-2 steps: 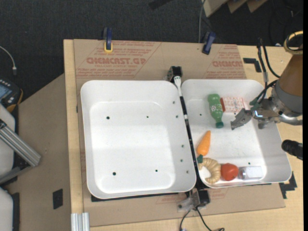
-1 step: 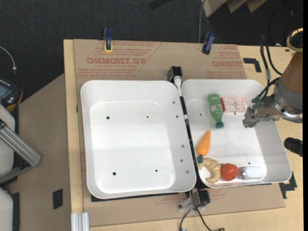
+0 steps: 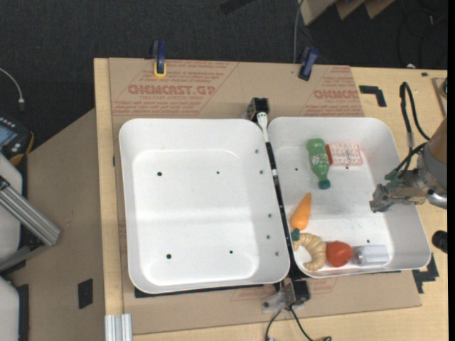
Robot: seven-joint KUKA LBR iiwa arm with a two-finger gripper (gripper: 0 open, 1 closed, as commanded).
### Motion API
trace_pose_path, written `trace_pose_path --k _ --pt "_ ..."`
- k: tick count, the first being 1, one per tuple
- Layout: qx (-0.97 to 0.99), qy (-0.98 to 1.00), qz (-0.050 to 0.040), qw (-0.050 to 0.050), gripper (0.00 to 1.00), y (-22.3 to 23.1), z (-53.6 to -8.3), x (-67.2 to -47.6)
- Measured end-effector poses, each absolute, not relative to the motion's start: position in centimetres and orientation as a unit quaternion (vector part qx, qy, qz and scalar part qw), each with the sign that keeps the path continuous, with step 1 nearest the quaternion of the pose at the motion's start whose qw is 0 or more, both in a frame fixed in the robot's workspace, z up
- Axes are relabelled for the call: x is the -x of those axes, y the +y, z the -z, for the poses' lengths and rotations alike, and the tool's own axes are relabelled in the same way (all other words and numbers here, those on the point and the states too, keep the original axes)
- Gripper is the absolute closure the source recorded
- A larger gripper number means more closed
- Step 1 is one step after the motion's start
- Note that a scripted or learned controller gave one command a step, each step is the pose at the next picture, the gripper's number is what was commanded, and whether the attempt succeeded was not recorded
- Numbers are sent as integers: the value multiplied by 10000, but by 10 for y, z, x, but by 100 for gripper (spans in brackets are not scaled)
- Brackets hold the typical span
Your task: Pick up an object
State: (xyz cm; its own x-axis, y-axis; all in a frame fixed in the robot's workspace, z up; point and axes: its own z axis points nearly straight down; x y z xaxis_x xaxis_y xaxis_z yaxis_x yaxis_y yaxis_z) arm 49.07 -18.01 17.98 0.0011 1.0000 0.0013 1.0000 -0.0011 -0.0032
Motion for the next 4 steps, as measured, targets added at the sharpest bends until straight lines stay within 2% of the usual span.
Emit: trace_pose_path --k 1,2,3,4 --pt "7069 -7073 -1 6 100 -158 -203 -479" --pt "7061 -7081 1 14 100 -94 -207 -483" --pt "7085 -7057 -9 17 100 -144 -185 -478" --pt "7050 -7093 2 21 100 -71 -187 -479"
